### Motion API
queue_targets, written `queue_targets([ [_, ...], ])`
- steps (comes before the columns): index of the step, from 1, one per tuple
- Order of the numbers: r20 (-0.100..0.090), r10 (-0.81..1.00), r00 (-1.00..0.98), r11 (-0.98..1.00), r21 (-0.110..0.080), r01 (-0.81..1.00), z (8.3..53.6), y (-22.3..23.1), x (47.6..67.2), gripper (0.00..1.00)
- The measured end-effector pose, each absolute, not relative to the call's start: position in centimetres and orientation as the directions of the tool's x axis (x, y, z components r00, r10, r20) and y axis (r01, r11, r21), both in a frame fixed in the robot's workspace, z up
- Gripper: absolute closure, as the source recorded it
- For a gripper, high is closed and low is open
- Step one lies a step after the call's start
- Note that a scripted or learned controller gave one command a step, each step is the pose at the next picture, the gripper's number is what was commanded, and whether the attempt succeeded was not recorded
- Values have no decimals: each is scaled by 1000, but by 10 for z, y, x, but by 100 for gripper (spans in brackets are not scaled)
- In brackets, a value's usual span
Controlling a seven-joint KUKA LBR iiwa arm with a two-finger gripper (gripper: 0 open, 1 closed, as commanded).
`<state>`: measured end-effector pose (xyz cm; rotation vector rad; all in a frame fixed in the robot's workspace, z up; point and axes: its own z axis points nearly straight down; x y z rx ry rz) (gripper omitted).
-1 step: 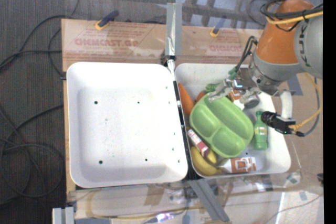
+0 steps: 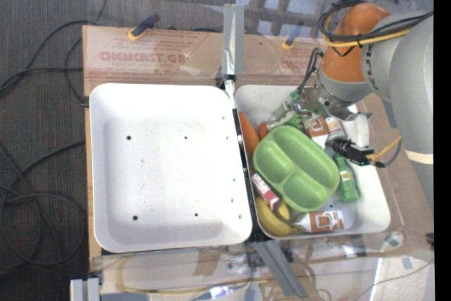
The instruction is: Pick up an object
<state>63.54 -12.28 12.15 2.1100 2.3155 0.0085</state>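
Small bottle (image 2: 325,220) and banana (image 2: 273,216) lying nearest, beside green tray (image 2: 296,167). Gripper (image 2: 304,107) down in right bin (image 2: 377,215); grip state impossible to tell. Nothing lifted yet.

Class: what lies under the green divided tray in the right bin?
Poking out beneath the green divided tray: a yellow banana, an orange carrot and small cartons. Anything under its middle is covered.
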Motion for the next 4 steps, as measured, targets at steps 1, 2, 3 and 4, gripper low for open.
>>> queue_targets([
  [1, 0, 984, -181, 181, 16, 983, 111, -137, 638, 0],
  [2, 1, 996, -89, 89, 36, 995, 119, -138, 621, 0],
  [3, 7, 965, -263, 263, 27, 964, 111, -163, 636, 0],
  [4, -8, 784, -620, 620, 22, 784, 110, -174, 634, 0],
])
